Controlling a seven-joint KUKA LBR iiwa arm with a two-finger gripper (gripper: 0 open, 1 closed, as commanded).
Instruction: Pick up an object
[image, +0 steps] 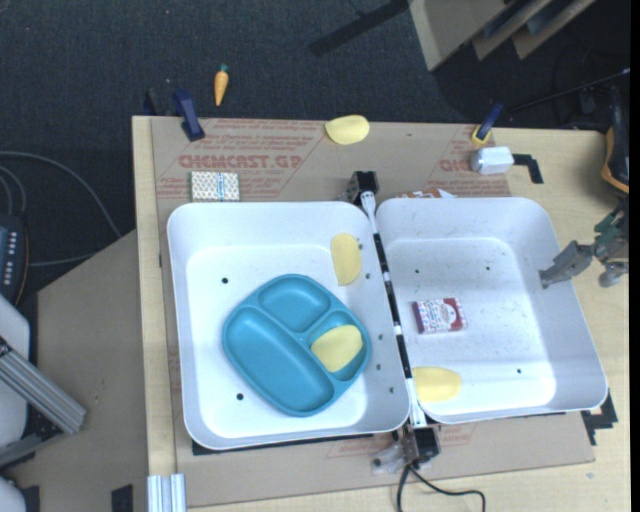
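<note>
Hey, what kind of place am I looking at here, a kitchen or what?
Probably a robotics lab bench, not a kitchen: two white bins sit side by side on a clamped board, a robot gripper reaches in from the right, and the blue plate looks like a toy.

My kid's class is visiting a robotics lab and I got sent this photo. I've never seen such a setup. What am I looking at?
This is one camera fixed above a bench, looking down at a slant. Two shallow white bins sit side by side: the left bin holds a blue divided plate with a yellow piece in one compartment, and another yellow piece lies beside the plate. The right bin holds a small red-and-white packet and a yellow piece near its front corner. At the right edge, the robot arm's gripper reaches in over the right bin's rim. It holds nothing.
</note>
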